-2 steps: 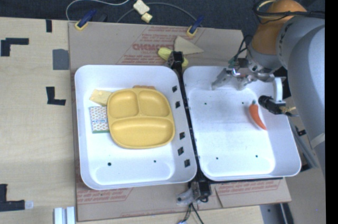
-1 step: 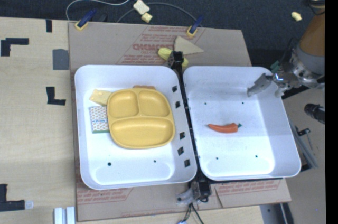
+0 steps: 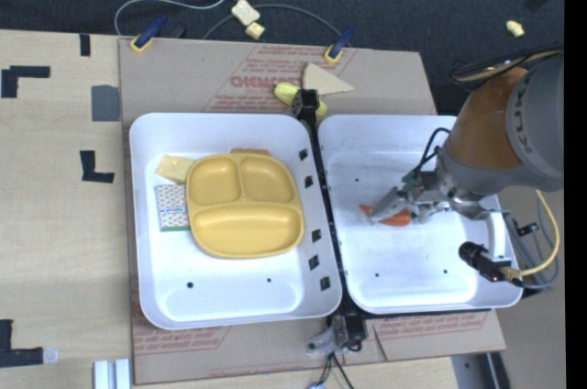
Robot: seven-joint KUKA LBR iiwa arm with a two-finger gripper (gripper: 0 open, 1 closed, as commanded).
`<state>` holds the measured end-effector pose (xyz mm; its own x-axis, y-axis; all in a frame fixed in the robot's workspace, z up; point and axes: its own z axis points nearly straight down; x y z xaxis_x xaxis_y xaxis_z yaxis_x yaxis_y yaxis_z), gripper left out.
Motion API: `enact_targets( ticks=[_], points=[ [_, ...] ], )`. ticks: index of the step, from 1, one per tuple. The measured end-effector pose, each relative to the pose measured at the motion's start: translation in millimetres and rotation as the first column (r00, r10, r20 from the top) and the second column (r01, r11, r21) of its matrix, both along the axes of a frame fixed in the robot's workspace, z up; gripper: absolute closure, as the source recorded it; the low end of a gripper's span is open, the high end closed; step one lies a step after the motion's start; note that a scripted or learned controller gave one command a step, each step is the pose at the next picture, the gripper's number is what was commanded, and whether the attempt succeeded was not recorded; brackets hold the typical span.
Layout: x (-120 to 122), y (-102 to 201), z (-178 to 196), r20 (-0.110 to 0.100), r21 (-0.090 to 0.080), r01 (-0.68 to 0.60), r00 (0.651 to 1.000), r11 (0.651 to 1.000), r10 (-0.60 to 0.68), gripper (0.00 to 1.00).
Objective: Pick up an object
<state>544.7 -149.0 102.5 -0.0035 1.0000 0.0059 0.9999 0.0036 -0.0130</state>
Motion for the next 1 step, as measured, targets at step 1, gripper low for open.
enact_targets(
  ticks=[1],
  points=[
    [37.0,55.0,-16.6,0.016,-0.008,-0.002,1.000,1.000,0.002,0.00]
  ],
)
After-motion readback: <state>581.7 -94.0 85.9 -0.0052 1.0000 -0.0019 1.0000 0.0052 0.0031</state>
